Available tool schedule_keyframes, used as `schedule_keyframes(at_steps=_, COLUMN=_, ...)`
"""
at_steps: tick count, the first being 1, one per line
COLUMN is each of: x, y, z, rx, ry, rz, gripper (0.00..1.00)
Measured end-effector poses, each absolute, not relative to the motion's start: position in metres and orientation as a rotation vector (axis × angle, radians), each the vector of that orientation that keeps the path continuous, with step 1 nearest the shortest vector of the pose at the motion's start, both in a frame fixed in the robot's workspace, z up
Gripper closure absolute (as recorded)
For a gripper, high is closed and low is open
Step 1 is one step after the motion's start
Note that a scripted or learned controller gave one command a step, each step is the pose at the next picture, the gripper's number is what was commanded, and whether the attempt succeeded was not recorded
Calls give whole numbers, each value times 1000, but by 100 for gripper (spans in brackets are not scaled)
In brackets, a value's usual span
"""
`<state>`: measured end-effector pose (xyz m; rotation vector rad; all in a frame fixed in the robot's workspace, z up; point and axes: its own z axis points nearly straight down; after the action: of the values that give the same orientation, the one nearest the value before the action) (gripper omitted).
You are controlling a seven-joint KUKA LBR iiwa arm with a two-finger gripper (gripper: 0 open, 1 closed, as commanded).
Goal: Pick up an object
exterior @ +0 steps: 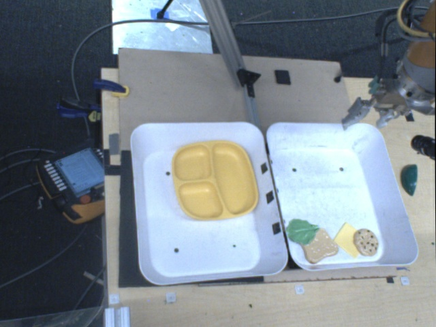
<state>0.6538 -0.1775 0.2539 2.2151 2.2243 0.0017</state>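
The right bin (340,182) holds several toy foods along its near edge: a green leaf (301,231), a tan bread slice (319,247), a yellow cheese wedge (346,238) and a round cookie (366,241). My gripper (370,113) hangs at the far right corner of that bin, above its rim, well away from the food. Its two grey fingers are spread apart with nothing between them.
The left bin (153,244) bears a yellow divided plate (212,180). A green object (409,179) lies on the bench right of the right bin. A metal pole (225,29) slants in above the bins. Tools and cables lie off the bench to the left.
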Motion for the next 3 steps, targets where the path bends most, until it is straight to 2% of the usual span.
schedule_keyframes(at_steps=3, x=645, y=-166, z=122, rx=2218, ry=2224, rz=-1, gripper=0)
